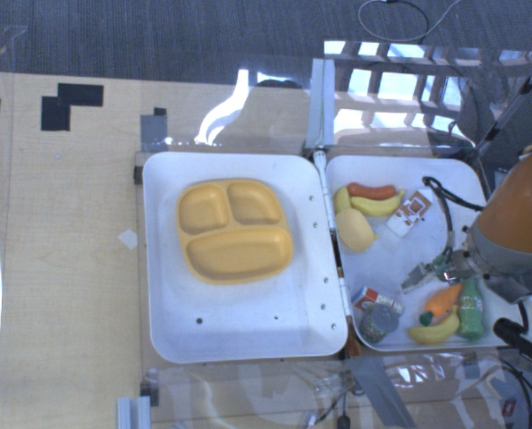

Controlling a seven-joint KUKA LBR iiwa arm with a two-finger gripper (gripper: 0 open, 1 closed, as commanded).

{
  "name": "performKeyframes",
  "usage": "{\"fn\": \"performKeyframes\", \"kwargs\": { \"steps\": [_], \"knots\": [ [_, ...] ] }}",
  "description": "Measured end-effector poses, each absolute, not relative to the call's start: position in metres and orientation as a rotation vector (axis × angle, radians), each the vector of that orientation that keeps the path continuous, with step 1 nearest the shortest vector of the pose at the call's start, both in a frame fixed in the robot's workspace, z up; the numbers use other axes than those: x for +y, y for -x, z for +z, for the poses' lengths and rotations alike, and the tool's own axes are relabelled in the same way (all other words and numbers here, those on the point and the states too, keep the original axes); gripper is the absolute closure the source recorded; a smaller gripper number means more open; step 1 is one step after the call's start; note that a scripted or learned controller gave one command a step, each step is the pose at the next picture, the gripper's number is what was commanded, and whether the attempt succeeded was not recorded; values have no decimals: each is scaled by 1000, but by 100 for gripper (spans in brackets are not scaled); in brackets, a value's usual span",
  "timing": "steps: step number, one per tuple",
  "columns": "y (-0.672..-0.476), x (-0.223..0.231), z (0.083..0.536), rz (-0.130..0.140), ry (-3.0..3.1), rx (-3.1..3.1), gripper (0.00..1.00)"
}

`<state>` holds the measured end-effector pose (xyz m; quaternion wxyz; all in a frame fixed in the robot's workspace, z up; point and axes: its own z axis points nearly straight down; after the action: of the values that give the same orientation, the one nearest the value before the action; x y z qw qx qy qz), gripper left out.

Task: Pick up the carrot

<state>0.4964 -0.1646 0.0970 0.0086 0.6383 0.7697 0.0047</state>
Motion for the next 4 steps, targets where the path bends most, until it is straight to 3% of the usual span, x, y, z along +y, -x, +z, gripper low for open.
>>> {"fn": "performKeyframes", "kwargs": {
  "steps": [1,2,3,4],
  "knots": [
    [-494,-182,89,18,-1926,2473,0],
    [-540,-203,112,6,-1683,2652,0],
    [-543,-195,101,16,-1882,2517,0],
    [-574,-180,88,10,-2027,2390,0]
  ]
}}
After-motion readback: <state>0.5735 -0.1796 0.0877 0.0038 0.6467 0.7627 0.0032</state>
